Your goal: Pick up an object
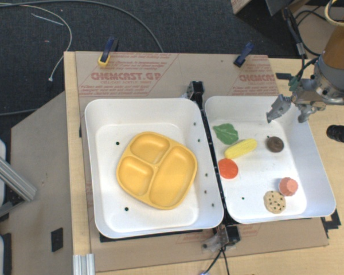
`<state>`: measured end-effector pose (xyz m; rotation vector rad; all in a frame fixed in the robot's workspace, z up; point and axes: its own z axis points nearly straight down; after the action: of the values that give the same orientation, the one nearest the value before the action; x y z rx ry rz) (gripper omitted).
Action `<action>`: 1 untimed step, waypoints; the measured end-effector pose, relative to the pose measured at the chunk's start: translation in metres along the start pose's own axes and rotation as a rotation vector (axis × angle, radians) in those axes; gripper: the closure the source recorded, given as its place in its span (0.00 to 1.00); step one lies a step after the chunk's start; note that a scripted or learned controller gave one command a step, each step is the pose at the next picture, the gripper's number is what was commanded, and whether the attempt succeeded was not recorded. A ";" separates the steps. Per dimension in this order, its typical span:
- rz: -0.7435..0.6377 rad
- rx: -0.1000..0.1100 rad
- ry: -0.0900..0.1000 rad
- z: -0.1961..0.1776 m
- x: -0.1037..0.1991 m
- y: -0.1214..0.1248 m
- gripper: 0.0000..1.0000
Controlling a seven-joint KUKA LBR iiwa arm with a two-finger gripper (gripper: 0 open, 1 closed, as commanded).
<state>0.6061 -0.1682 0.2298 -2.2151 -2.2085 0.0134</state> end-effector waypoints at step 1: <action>-0.003 -0.014 -0.003 -0.009 0.001 0.002 0.00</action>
<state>0.6087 -0.1676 0.2384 -2.2201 -2.2208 0.0007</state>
